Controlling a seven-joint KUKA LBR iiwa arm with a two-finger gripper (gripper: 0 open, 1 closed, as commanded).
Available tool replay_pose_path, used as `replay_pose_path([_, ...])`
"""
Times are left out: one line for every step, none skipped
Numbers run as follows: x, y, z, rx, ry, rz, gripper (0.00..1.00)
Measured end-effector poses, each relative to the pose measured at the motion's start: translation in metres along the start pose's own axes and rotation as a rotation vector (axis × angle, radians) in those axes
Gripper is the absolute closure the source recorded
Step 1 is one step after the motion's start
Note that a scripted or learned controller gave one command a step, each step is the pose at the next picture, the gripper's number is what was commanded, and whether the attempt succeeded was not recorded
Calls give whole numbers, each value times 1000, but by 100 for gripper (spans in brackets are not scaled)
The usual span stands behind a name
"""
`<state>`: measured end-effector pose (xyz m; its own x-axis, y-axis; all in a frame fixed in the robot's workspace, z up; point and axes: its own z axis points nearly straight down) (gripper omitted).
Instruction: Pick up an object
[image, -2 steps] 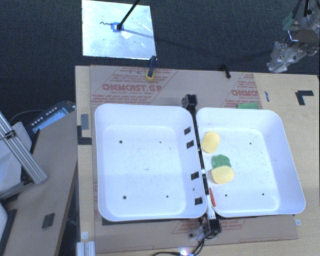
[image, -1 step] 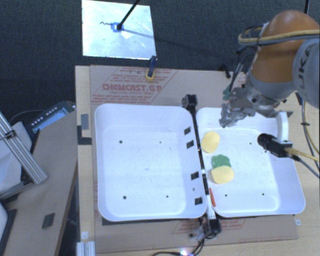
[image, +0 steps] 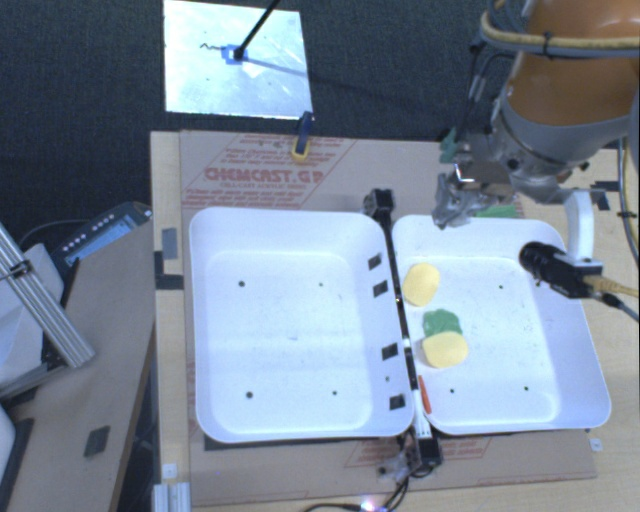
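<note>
In the right bin (image: 560, 390), close to its left wall, lie three small objects. A yellow round piece (image: 421, 284) is farthest back, a green piece (image: 440, 322) sits in front of it, and a second yellow piece (image: 445, 350) touches the green one's near side. My gripper (image: 455, 210) hangs over the bin's far rim, up and to the right of these objects and apart from them. A green scrap (image: 497, 210) shows just right of the gripper; I cannot tell whether it is held or lies on the rim.
The left bin (image: 215, 400) adjoins the right one along a black-clipped divider (image: 392, 310). A thin orange sliver (image: 424, 395) lies by the divider's near end. A black cylinder (image: 548, 265) on the arm overhangs the right bin. A metal sheet (image: 237, 60) lies beyond the bench.
</note>
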<state>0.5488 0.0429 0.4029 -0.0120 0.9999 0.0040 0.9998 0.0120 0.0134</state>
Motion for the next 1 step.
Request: replay_pose_path([-17,-26,-143,-7,-2,7,100])
